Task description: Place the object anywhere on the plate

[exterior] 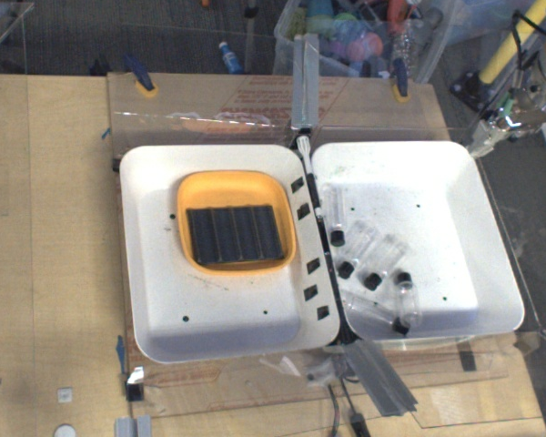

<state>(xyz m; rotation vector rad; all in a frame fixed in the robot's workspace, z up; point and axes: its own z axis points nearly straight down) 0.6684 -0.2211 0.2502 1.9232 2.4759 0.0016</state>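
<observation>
Ribbed dark rectangular slab point(235, 235) flat inside glossy rounded orange plate point(189, 192).

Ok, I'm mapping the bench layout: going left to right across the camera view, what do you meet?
Left white bin → orange plate holding a dark ridged block → row of black tabs on the divider → clear vials with black caps → right white bin.
</observation>
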